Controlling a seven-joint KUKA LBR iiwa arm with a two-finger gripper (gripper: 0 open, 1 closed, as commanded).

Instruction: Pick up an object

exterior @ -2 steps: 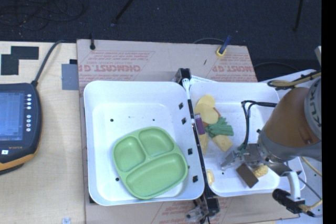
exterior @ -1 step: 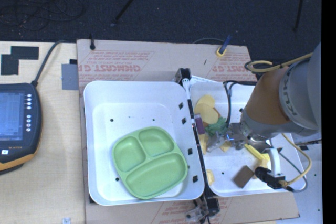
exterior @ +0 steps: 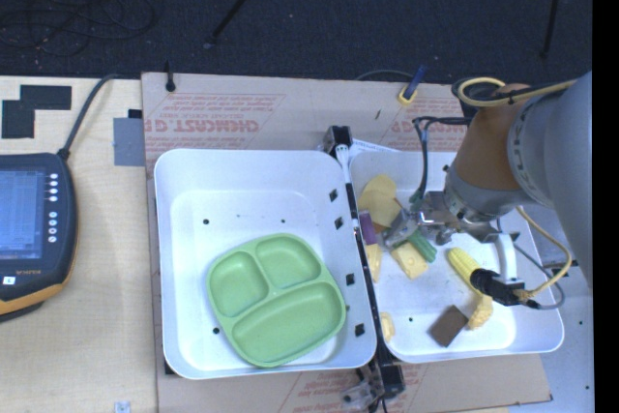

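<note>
The surface (exterior: 87, 126) is pale wood, with a cardboard sheet (exterior: 251, 116) under both bins and dark carpet beyond its far edge. The left bin (exterior: 189, 179) gives the most room: only a green divided tray (exterior: 278, 299) lies in its near half, the far half bare. A grey screened handset (exterior: 31, 229) sits at the left edge of the surface. My arm (exterior: 522, 155) comes in from the right over the right bin (exterior: 542, 334), which is crowded. My fingers (exterior: 418, 225) are down among yellow pieces (exterior: 379, 198) by the divider wall; I cannot tell whether they are parted or closed. A yellow block (exterior: 413, 260) lies just near of them, a corn cob (exterior: 464, 263) to its right, a brown block (exterior: 448, 325) toward the near rim.
</note>
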